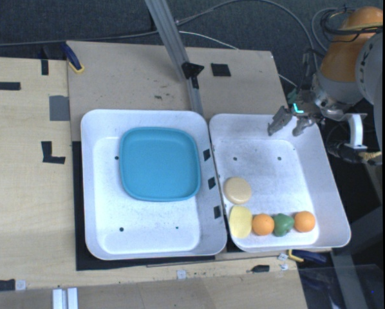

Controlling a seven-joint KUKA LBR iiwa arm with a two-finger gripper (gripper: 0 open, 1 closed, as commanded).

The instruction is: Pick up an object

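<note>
Nothing was picked yet tbh. The end effector (286, 125) hung with its fingers spread wide and bare over the right bin's (270, 152) far edge. The yellow oblong piece (240, 222) lay well apart at the near wall, long axis running near-to-far.

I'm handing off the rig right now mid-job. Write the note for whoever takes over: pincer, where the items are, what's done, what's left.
Pincer: fingers spread open, holding nothing, hovering over the far right corner of the right bin.
Right bin contents, all along the near edge: beige round piece, yellow piece just in front of it, then orange ball, green piece and second orange ball in a row to the right.
Left bin: holds a blue plate.
Done: nothing picked yet.
Left: bring the pincer down onto one item, close, lift. The items lie close together, so the beige piece may be the easiest target.
</note>
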